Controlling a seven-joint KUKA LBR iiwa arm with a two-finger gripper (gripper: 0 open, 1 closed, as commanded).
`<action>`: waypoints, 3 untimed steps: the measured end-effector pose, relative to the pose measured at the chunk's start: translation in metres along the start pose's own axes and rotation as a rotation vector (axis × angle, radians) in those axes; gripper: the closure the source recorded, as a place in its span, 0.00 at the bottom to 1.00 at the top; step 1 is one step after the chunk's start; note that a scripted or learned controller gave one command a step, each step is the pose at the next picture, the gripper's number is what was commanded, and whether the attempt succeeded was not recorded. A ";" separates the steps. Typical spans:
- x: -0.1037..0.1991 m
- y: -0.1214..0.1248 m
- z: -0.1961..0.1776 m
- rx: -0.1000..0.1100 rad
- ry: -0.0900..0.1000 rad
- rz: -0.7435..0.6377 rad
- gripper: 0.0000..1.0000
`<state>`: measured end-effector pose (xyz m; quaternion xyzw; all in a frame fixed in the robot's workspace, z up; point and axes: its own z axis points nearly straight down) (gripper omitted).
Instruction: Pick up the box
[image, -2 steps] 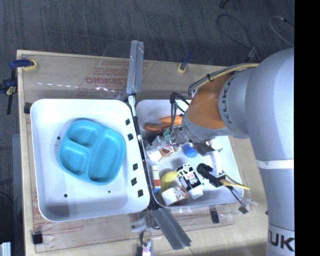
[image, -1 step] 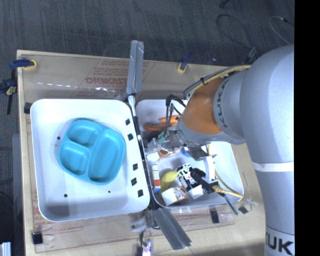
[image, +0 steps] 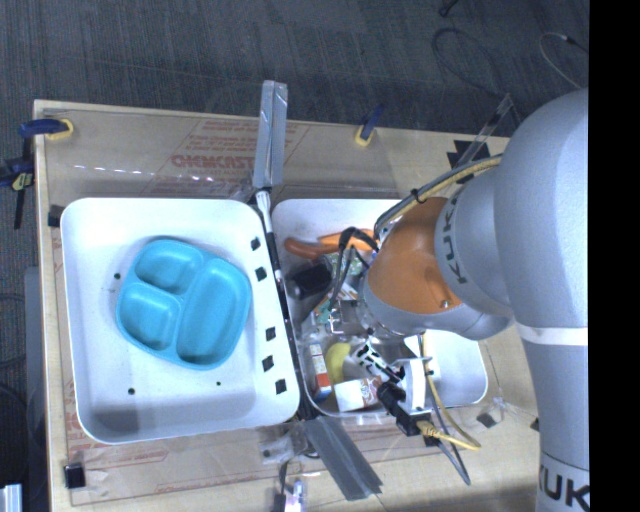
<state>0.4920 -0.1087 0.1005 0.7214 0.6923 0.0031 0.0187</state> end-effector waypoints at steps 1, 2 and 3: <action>0.001 0.043 0.008 0.026 0.003 0.082 0.00; -0.001 0.107 0.010 0.030 0.015 0.145 0.00; 0.003 0.107 0.002 0.038 0.020 0.134 1.00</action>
